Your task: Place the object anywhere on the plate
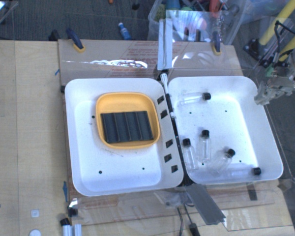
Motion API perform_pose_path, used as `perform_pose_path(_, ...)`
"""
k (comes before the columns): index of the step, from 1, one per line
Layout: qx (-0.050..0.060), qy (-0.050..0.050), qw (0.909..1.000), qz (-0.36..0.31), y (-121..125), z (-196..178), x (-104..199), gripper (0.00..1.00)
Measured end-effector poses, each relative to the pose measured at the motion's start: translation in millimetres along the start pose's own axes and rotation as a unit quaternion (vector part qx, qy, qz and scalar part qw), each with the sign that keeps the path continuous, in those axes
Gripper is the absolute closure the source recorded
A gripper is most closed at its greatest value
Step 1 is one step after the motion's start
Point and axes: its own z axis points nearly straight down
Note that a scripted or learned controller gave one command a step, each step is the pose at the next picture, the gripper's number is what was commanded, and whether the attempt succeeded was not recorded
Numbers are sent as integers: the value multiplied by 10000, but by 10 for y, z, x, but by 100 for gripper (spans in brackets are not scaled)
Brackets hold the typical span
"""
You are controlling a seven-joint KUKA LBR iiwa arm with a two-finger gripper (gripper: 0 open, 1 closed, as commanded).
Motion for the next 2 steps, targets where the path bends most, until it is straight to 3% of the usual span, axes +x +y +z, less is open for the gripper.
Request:
perform_pose_path(1,5,-28,9946,-1040,284,-547,37,100)
perform_pose_path(2,3,-26,9790,-2040,599,-1597,-29,100)
